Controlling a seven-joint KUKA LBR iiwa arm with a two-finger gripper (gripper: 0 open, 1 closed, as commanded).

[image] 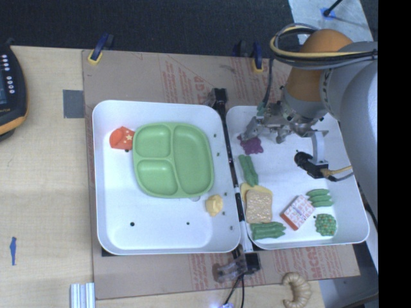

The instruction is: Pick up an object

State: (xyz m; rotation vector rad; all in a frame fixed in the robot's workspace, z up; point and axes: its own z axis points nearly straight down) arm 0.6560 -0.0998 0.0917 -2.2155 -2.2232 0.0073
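My gripper (pixel 275 129) hangs over the back left part of the right bin (pixel 343 191), under the grey wrist with the orange band. A purple bunch of grapes (pixel 252 145) lies just to its front left, close by but apart from it. Further forward in that bin lie a green pickle (pixel 248 169), a tan cracker (pixel 259 206), a bundle of green beans (pixel 268 230), a red and white packet (pixel 298 212), a pea pod (pixel 319 197) and a broccoli piece (pixel 325 224). Nothing shows in the gripper's hold.
The left bin (pixel 115 223) holds a green divided plate (pixel 173 159), a red piece (pixel 121 138) at its back left and a yellow piece (pixel 214 204) by the divider. A black cable end (pixel 311 163) hangs beside the gripper. A pendant (pixel 9 95) lies far left.
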